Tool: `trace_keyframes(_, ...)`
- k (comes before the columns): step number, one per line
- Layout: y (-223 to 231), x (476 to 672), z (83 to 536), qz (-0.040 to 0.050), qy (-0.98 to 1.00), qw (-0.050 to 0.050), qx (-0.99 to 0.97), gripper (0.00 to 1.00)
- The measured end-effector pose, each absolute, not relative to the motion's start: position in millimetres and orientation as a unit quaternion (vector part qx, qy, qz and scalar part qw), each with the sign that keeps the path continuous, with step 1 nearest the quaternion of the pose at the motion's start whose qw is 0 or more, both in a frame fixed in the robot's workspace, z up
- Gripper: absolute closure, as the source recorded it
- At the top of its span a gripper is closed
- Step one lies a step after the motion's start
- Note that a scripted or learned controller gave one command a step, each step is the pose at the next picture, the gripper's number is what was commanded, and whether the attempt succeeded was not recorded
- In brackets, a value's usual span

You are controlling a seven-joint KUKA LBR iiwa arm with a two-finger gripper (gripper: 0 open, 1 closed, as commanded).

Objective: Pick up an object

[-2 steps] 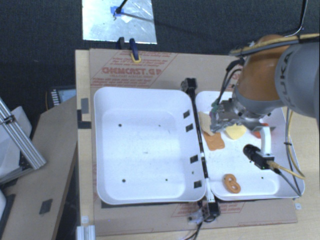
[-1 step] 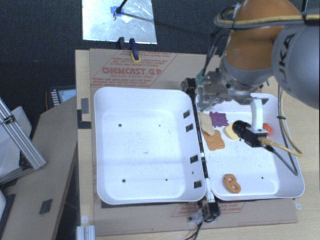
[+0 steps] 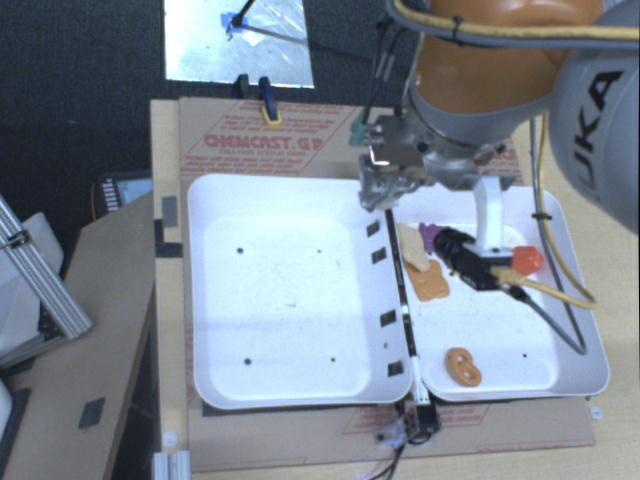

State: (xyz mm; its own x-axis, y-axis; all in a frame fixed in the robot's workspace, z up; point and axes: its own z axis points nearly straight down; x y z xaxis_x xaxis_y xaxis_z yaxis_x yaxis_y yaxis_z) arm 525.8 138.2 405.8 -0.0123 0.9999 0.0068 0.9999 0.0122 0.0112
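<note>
Camera view, lower right of the frame: a small orange-brown pretzel-shaped piece (image 3: 462, 366) lies on the floor of the right white bin (image 3: 545, 338). It is knotted and looped, and its long axis runs from upper left to lower right. Bare white floor surrounds it. It sits near the bin's lower rim and close to the divider shared with the left white bin (image 3: 280, 298).

Higher in the right bin a flat tan-orange wedge (image 3: 432, 283) touches a cream strip (image 3: 413, 248). Both slant the same way and lie just beside the divider. A small purple piece (image 3: 430, 234) lies just above them, and an orange-red rounded piece (image 3: 527, 260) lies further right.

The metal gripper (image 3: 376, 196) hangs over the upper end of the divider, with nothing seen in its grasp. Whether it is open or closed cannot be told.
</note>
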Motion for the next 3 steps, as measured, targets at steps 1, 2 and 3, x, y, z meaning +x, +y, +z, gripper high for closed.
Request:
trace_keyframes(1,113.6,530.5,522.3,0.0070,0.709,0.004,0.705,1.00)
trace_keyframes(2,90.0,531.7,369.5,-0.0058,0.707,-0.003,0.708,1.00)
trace_keyframes(3,126.4,485.6,502.8,0.0079,0.710,0.003,0.704,1.00)
